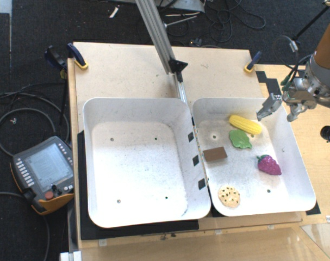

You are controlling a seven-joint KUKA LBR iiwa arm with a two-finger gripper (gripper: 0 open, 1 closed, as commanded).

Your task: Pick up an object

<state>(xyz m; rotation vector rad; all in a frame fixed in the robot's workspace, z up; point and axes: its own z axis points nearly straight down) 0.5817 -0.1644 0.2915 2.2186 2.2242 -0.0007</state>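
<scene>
The gripper (pixel 280 109) hangs over the far right corner of the right bin (pixel 295 162), and its two fingers are spread apart with nothing between them. In that bin, a yellow corn cob (pixel 245 124) lies near the far edge, just beside the gripper, with a green leafy toy (pixel 240 139) touching it on the near side. A brown block (pixel 215 155) sits near the middle by the left wall, purple grapes (pixel 269 165) lie toward the right edge, and a spotted cookie (pixel 229 196) rests by the near edge.
</scene>
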